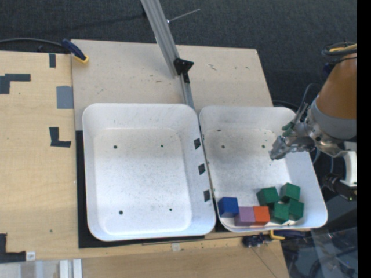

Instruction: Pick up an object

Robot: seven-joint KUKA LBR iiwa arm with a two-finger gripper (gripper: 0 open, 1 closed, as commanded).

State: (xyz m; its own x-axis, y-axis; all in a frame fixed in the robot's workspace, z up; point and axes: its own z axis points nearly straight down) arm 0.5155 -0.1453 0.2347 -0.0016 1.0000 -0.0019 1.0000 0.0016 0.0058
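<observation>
The blocks lie bunched in the near-right corner of the right bin (232,126), against its front wall. A blue block (228,206) sits furthest left in the bunch, with a purple block (247,215) just beside it and an orange block (261,214) touching the purple one on its right. Behind and to the right of these is a huddle of green blocks (282,201), several packed so close that their edges run together and an exact count is hard to give.

The claw (279,149) hangs over the right side of the same bin, farther back than the blocks and well apart from them, with bare white bin floor between. It points down and to the left from the grey wrist. Its tips are small and dark against the speckled floor, and whether they are spread or pressed together cannot be told; nothing can be seen between them. Above the wrist, the arm (339,100) shows its orange band at the right edge of the view.

The left bin (139,167) stands beside the right one, their rims touching down the middle. Both rest on the pale wooden worktop (35,155), and a slanted metal rail (165,36) runs from the top of the view to the bins' shared back corner.
</observation>
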